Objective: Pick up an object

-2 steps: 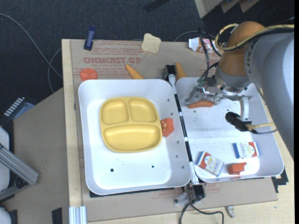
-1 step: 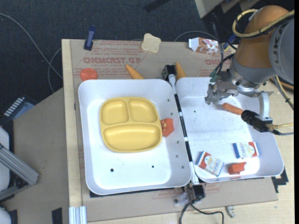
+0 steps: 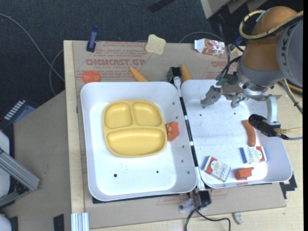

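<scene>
Hanging over the upper part of the right shallow white plastic bin (image 3: pixel 284 170), the two-finger metal gripper (image 3: pixel 222 96) sits near that bin's back left corner, nothing between its fingers. Jaws look apart, the left finger (image 3: pixel 210 98) splayed out toward the bin divider, though the far finger is partly masked by the wrist (low confidence on exact gap). Grey arm with orange band (image 3: pixel 269 28) comes in from the upper right.

Right bin contents all sit along the lower and right edges: slim orange-red sausage-shaped piece (image 3: pixel 249 132) near the right wall, small blue-and-white printed carton (image 3: pixel 253 154) just below it, small red block (image 3: pixel 244 173) at the front rim, red-and-white printed carton (image 3: pixel 216 168) lying flat near the front left corner. Middle and left of this bin floor are bare white, speckled with small dark holes, so open room directly under the gripper.

Left white bin (image 3: pixel 91 143) holds a glossy yellow three-compartment plastic tray (image 3: pixel 134 128), rounded corners, sitting centre-back. A small red-orange chunk (image 3: pixel 172 130) touches the tray's right edge, near the divider. Front half of that bin is open.

Outside the bins on the cardboard sheet (image 3: pixel 115 57): beige toast-shaped piece (image 3: pixel 155 44), orange carrot-like cone (image 3: pixel 138 74), orange round disc (image 3: pixel 90 76), blue clip (image 3: pixel 92 38), another printed carton (image 3: pixel 210 46).
</scene>
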Available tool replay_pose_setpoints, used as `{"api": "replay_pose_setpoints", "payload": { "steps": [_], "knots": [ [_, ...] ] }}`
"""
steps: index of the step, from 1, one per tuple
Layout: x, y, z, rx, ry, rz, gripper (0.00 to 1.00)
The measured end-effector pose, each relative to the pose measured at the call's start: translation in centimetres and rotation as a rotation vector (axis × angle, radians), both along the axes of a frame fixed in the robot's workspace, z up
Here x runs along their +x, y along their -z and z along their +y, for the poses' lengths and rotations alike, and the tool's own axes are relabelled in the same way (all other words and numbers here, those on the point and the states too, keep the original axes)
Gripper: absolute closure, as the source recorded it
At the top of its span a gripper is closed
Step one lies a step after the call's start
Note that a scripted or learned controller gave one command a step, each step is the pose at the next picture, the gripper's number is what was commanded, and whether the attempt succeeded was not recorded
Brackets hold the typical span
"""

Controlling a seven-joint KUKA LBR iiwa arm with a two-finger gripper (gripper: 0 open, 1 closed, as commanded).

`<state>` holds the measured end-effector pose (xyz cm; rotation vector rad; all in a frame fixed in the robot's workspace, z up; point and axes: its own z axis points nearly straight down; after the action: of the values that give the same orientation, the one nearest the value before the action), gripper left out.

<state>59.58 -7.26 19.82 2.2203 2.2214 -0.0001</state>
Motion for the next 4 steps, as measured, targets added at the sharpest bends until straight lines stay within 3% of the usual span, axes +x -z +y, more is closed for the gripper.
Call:
{"api": "replay_pose_setpoints", "payload": {
  "steps": [1,2,3,4],
  "knots": [
    [4.4,0.5,-6.6,-0.002,0.001,-0.001,0.0],
    [2.2,6.5,-12.5,0.0,0.002,0.003,0.0],
    [-1.9,9.4,-14.8,0.005,-0.001,0.003,0.0],
    [-1.8,8.3,-15.0,0.001,0.0,-0.001,1.0]
  ]
}}
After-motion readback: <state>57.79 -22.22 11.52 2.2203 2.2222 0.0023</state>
